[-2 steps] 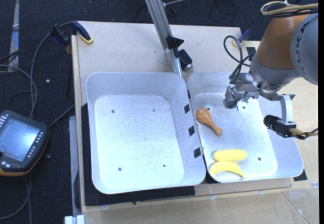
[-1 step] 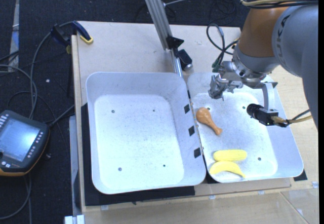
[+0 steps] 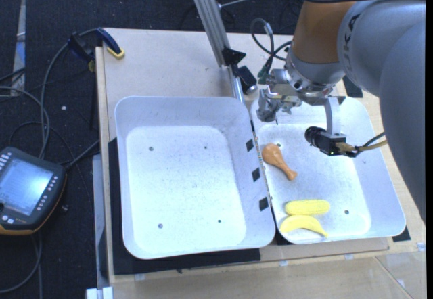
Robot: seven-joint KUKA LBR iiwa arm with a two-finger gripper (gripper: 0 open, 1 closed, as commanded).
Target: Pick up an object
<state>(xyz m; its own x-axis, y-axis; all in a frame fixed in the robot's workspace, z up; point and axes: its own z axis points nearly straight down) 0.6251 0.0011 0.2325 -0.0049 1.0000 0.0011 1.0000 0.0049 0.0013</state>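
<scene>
Camera view looks down on a pale worktop (image 3: 169, 61) carrying two white bins, and the arm comes in from the right with its gripper (image 3: 269, 109) hanging over the far left corner of the right bin (image 3: 379, 210). From where I stand I cannot tell whether it is open or closed; the metal there is a dark tangle, and nothing shows caught in it. Three small things lie in that bin: a toy drumstick (image 3: 279, 158) just near of the gripper, close to the wall shared with the left bin (image 3: 135, 115), and further toward the near edge a yellow corn cob (image 3: 308, 207) with a yellow banana (image 3: 302, 225) just beside it. They look like hollow plastic play food, so I would guess light, stiff and rather slick. The drumstick seems the easiest target: its fat rounded end gives more to squeeze than the thin bone end, which could pivot or slip. The corn and banana lie so close together that one may nudge the other.
</scene>
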